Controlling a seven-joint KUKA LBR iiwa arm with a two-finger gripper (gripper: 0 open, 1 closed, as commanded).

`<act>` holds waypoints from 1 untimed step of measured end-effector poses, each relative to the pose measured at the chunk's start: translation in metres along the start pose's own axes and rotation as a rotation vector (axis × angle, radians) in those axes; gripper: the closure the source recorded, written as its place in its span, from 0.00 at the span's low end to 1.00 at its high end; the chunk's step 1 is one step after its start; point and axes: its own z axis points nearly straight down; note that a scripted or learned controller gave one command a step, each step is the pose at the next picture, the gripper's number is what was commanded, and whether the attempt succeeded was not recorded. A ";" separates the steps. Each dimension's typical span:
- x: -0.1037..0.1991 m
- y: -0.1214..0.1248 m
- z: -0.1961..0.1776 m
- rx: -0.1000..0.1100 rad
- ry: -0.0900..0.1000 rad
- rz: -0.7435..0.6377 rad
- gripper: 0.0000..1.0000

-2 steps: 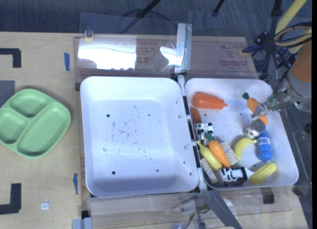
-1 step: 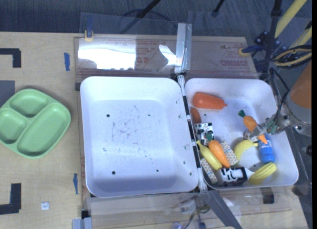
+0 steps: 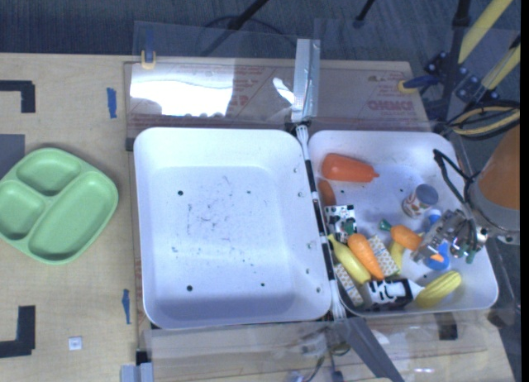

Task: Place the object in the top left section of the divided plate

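Right bin (image 3: 372, 142): toy carrots, bananas, small items; tool (image 3: 442, 244) among them.

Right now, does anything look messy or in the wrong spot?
Yes. All the toys, like the big orange carrot and yellow banana, are heaped in the right bin, while the green divided plate sits off on the bench, outside both bins. The hand hovers over the heap.

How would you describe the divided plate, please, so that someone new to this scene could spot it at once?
Start at the two white bins side by side on the bench, then move left past them onto the bare wooden surface. There lies the divided plate, alone near the left edge. It is pale green with rounded corners and three sunken sections, the only green dish there, apart from the toy food heaped in the right-hand bin.
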 end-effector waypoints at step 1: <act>0.030 0.017 -0.111 -0.001 -0.006 -0.322 1.00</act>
